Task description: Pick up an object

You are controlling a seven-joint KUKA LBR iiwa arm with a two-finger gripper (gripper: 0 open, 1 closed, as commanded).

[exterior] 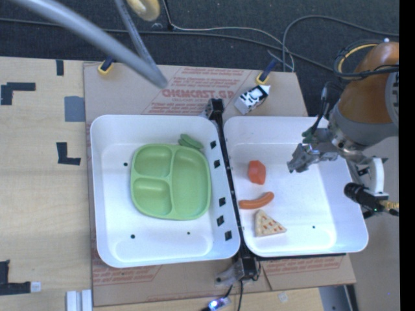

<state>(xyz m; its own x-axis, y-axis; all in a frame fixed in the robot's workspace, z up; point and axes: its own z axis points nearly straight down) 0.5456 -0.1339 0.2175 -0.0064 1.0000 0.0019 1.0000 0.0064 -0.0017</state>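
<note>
The gripper hangs over the right bin near its far right side, whether spread or closed I cannot tell, while a red toy block, sausage and sandwich wedge lie left of it, untouched.

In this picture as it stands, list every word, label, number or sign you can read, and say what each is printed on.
"CHEMCAST" in red on the brown cardboard sheet under the bins; a few more letters follow it, blurred.
Smaller red lines above and below that word on the cardboard: too blurred to read.
Black-and-white tag behind the bins: a pattern, no readable text.
Green tray, toy foods and both white bins: no lettering to be seen.
</note>
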